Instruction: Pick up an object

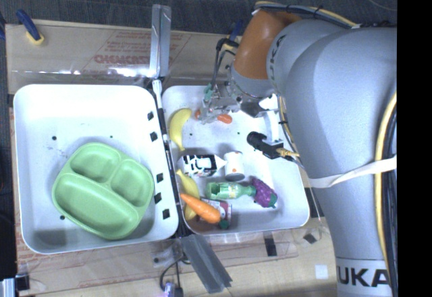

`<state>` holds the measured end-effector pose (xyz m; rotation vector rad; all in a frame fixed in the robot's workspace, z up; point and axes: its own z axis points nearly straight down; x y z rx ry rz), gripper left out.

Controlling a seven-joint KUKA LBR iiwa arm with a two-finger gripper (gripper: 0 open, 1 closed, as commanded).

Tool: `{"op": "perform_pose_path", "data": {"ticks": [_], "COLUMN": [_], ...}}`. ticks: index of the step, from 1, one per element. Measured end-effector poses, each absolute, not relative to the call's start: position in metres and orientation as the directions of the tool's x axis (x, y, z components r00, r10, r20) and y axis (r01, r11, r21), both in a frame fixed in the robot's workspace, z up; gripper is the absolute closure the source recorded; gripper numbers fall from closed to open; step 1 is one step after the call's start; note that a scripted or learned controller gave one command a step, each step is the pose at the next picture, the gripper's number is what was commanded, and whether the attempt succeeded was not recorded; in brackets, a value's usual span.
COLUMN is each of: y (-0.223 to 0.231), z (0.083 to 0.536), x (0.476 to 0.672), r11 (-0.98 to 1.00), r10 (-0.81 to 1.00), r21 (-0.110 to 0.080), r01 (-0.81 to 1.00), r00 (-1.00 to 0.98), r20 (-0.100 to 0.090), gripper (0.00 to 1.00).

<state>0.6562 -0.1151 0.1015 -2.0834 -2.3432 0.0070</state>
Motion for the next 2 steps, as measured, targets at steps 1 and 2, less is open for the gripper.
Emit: {"op": "perform_pose_path", "data": {"ticks": [1,2], "y": [-0.115,-0.099], "z": [0.101,0.096], "x": [0.656,0.641], "r11": [0.118,0.436], "r10": [0.993,0.9], "r21": [-0.008,0.003], "r01": [0.993,0.9], "r00": [-0.118,-0.436], "r20": [0.002,-0.009], "gripper": [0.0,0.0]}}
